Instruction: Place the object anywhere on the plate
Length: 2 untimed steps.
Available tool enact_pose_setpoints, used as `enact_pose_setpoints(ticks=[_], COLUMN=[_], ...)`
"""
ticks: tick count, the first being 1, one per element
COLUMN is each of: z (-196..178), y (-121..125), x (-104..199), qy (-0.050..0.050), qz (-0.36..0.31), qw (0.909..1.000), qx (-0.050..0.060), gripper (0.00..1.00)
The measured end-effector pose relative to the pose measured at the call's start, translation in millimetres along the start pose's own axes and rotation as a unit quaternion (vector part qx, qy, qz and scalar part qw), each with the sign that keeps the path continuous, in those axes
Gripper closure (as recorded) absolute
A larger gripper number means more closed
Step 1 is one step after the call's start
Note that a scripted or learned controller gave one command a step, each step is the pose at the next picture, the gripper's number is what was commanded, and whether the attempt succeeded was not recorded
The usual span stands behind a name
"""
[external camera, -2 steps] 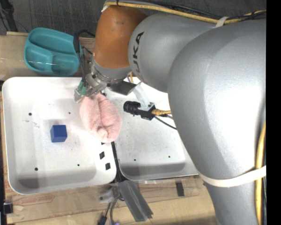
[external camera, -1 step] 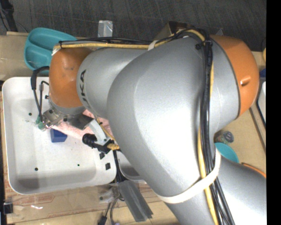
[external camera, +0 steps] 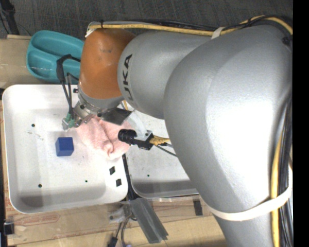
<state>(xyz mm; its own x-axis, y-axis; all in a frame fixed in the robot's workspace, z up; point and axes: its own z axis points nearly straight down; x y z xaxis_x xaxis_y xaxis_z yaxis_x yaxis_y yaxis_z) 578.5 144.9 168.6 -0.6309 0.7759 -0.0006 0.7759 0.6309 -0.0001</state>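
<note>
The grey arm [external camera: 216,102] fills the right and centre of the frame, its orange band [external camera: 103,60] angled down-left over the left bin [external camera: 20,179]. The pincer [external camera: 72,118] sits at a pink cloth [external camera: 100,135]; I cannot tell its state. A blue cube [external camera: 65,146] lies just below-left of it.
</note>
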Motion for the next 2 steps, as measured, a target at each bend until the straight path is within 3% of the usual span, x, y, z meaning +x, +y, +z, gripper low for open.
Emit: enact_pose_setpoints(ticks=[1, 2], z=[69.2, 3.7], y=[-10.7, -25.1], x=[75.4, 24.0], qy=[0.002, 0.0], qz=[0.097, 0.036], qw=[0.9953, 0.9994], qx=[0.0, 0.0], gripper=[1.0, 1.0])
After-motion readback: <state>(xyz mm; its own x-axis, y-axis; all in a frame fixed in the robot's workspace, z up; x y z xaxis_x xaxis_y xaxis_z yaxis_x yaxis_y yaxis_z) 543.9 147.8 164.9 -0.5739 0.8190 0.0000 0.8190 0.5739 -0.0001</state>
